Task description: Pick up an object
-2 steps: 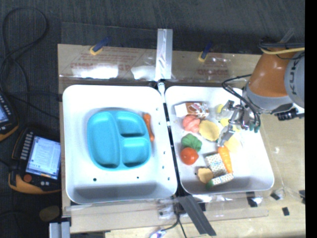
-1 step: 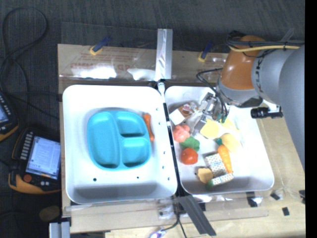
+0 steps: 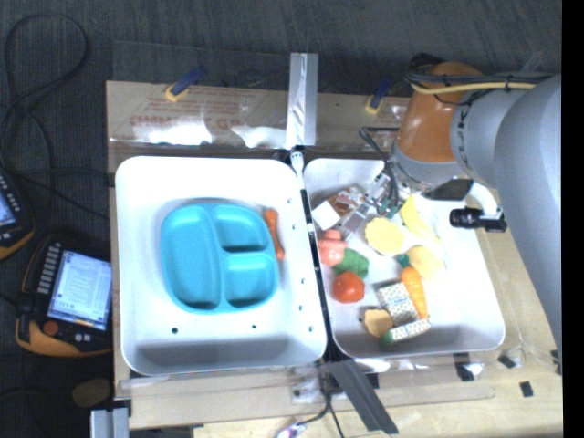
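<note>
Beside one blue tray (image 3: 219,255), one orange carrot (image 3: 273,233) lies.

A dark grey carpeted floor (image 3: 182,16) is surrounding a wooden bench (image 3: 123,117), with a black cable (image 3: 46,57) looping across it at the upper left. A handheld control pendant (image 3: 68,295) with a lit screen is lying on the floor left of the bench. Even, soft light is falling over everything.
</note>
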`<move>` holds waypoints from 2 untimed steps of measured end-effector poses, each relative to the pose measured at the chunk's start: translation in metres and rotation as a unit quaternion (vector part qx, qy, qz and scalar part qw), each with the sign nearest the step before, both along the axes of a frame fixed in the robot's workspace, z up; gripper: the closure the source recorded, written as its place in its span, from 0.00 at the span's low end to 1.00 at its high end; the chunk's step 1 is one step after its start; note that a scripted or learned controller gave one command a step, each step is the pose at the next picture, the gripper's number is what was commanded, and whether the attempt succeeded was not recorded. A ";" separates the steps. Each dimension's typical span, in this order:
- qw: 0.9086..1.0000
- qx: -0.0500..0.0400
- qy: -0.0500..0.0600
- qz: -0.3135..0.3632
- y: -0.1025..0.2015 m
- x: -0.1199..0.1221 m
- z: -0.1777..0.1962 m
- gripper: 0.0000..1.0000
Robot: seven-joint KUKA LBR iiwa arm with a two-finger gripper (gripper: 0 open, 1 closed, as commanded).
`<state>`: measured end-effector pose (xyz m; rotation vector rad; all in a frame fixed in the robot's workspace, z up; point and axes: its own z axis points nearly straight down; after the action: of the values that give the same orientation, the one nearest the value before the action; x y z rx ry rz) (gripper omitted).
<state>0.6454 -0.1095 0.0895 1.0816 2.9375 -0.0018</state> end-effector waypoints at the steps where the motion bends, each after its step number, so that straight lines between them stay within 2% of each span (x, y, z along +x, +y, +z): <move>1: 0.972 0.003 -0.001 -0.236 -0.004 -0.004 0.000 0.00; 2: 0.935 0.005 -0.001 -0.353 -0.017 -0.053 0.000 0.00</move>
<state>0.5928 -0.1268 0.0897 2.0514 2.3670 0.0080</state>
